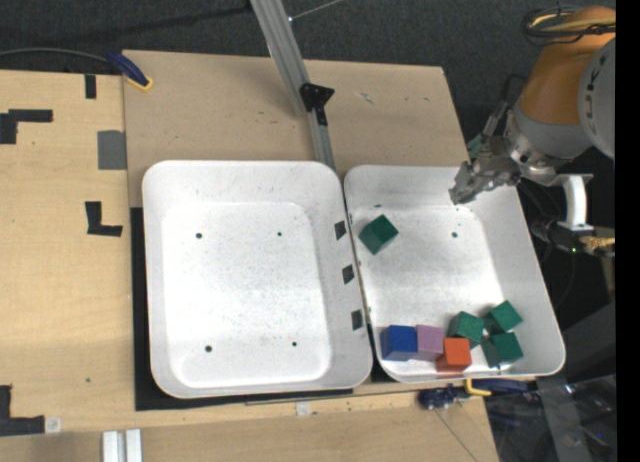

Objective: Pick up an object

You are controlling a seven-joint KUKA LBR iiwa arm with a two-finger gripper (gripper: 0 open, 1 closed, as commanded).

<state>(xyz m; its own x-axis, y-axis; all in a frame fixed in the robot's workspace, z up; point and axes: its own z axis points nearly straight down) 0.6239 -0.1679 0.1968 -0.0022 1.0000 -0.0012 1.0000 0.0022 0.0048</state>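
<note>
At the bottom of the frame you see a cluster in the right bin's lower corner: a blue block, pale purple block, orange block and three green blocks touching or nearly so. One more green cube sits alone near that bin's upper left. Your gripper hangs at the bin's upper right rim with nothing visibly in it; whether it is spread or closed, you cannot tell.

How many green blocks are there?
4 green blocks: one alone near the right bin's upper left, three clustered in its near right corner. More could hide behind them.
</note>
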